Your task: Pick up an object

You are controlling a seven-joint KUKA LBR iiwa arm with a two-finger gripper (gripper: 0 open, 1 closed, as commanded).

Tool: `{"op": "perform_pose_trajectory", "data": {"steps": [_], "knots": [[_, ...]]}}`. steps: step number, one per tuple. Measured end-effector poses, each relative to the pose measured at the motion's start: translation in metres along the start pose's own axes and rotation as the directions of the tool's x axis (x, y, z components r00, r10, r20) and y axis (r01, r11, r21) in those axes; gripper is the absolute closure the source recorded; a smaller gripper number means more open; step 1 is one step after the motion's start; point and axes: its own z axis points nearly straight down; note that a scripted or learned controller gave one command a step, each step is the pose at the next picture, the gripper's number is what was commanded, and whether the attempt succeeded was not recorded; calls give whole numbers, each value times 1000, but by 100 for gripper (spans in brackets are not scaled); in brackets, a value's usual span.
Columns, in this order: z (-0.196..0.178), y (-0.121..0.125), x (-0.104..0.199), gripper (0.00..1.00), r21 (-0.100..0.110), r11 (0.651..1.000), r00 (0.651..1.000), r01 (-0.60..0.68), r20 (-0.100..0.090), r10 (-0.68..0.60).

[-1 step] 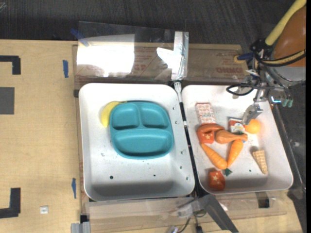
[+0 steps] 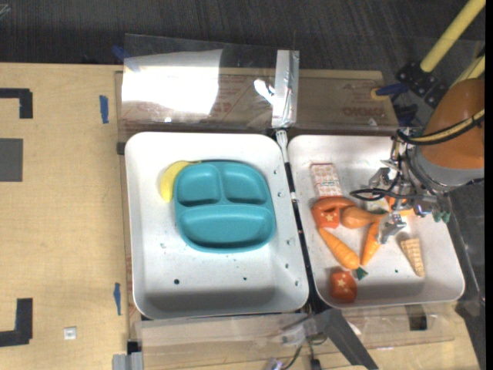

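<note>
I hang over the right bin [image 2: 447, 280], reaching in from the right, with my gripper [image 2: 391, 220] low among the toy food near the bin's middle. Cables and metal parts crowd my wrist, and from this slant I cannot tell how my jaws stand or whether anything sits between them.

The right bin holds the clutter. A small pink-and-white packet [image 2: 325, 179] lies toward the far left part of its floor. Just in front of it is a red-orange piece [image 2: 330, 212] with a pale spot, touching a tan rounded piece [image 2: 357, 219] on its right. A long carrot [image 2: 340, 247] runs diagonally from there toward the near side, and a second, smaller carrot [image 2: 370, 242] stands at a slant beside it, right by my fingertips. A red tomato-like piece [image 2: 343, 284] sits near the front wall. A pale cone [image 2: 413, 255] lies apart to the right, near my wrist.

The left bin [image 2: 146, 268] holds a teal divided plate [image 2: 225, 204] with three compartments, resting about centre. A yellow thing [image 2: 169, 179] peeks out from under the plate's far left edge; I cannot tell what it is.
</note>
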Motion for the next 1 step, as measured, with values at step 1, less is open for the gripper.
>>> {"op": "perform_pose_trajectory", "data": {"steps": [1], "knots": [[18, 44, 57, 0, -6, 998, 998, 61, -13, -61]]}}
